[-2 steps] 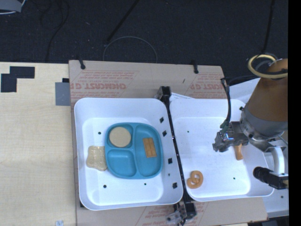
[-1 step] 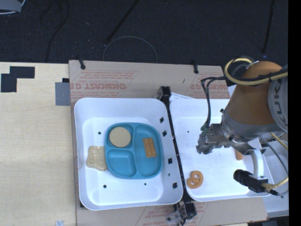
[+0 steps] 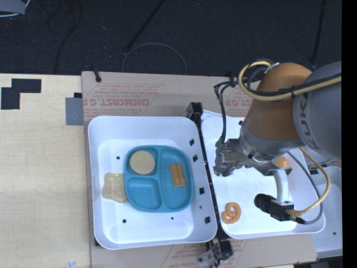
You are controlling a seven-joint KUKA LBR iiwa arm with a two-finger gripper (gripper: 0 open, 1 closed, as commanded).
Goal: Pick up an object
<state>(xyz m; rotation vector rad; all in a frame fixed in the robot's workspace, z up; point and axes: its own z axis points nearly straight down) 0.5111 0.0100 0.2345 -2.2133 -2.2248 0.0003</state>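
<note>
A pale wood-grain bench (image 3: 39,194) fills the lower left, bearing black block-shaped marks (image 3: 19,92) and a grey square patch (image 3: 73,110) near its upper edge. A sheet of brown cardboard (image 3: 145,94) printed with red mirrored lettering lies on it. Beyond the bench, a dark carpeted floor (image 3: 195,21) spans the top, crossed by thin black cables (image 3: 153,52), one in a loop.

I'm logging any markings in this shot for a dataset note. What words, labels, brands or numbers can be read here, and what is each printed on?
Red print on the brown cardboard sheet under the two white bins, above the left bin: it appears upside down and mirrored, and too blurred to read with confidence.
More red print on the same cardboard at the bottom edge: too small and blurred to read.
Dark lettering on the grey arm at the right: partly cut off, unreadable.
</note>
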